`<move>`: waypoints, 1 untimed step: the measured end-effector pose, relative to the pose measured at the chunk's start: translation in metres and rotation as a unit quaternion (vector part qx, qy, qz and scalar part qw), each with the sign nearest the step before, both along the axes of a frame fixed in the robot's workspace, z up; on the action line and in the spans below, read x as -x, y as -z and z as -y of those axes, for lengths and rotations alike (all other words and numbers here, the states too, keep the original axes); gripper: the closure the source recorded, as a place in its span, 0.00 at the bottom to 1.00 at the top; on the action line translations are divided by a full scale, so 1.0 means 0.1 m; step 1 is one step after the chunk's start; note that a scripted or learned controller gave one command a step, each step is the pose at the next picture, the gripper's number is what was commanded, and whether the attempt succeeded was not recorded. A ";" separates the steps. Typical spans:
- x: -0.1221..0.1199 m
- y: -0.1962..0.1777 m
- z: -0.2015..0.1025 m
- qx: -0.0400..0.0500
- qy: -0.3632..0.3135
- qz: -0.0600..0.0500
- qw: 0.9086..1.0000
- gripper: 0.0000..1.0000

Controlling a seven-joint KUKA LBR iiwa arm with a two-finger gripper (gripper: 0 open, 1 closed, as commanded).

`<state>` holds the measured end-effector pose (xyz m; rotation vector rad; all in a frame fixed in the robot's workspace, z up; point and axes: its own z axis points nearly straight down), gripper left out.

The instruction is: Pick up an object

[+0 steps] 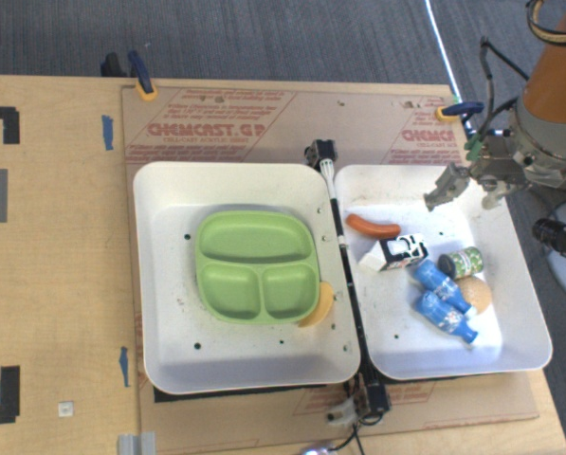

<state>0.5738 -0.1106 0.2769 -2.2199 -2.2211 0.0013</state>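
Note:
My gripper [467, 191] hangs above the far end of the right bin [524, 349], open, with nothing between its fingers. Below and left of it in that bin lie a red sausage [373, 225] and a black and white item [403, 250]. Nearer the front are a small green can [465, 262], a crumpled blue bottle [444, 301] and a tan round object [478, 297]. The left bin [159, 254] holds a green divided plate [259, 265], with a yellow piece [318, 304] at the plate's front right corner.
The two bins meet along a central rim [344, 273] with a black clamp [319, 152] at its far end. Blue and orange clamps [142, 74] hold the cardboard sheet [264, 121] under the bins. Cables [496, 74] hang by the arm at the right.

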 end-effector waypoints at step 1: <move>0.19 1.72 0.12 0.000 0.085 0.002 0.996 0.00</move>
